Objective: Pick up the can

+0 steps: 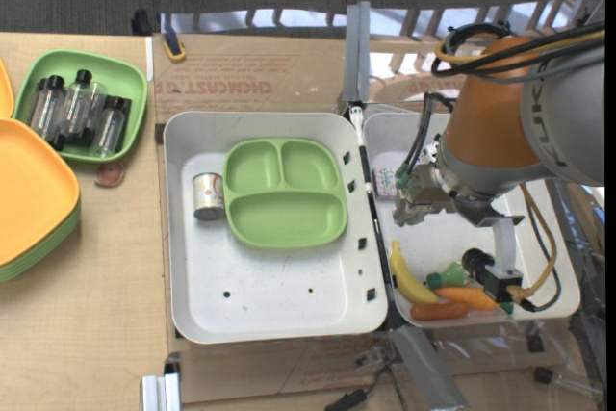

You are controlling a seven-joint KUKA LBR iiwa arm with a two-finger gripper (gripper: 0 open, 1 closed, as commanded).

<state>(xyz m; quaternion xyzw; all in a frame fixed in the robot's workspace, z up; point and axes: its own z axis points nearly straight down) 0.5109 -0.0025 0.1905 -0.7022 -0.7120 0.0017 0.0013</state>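
The can [207,197], small and silver with a pale label, lies on its side in the left bin [279,308], touching the left edge of a green divided plate [285,192]. My gripper [416,205] hangs over the right bin [563,294], well to the right of the can and across the wall between the bins. The arm's orange band and grey wrist cover much of that bin's middle. Nothing of the can is near the gripper.
In the right bin lie a banana [408,279], a carrot [462,298] with a green top, and a small printed packet [384,180]. On the bench at left stand a green tray of dark bottles [81,107] and stacked orange plates [34,207].
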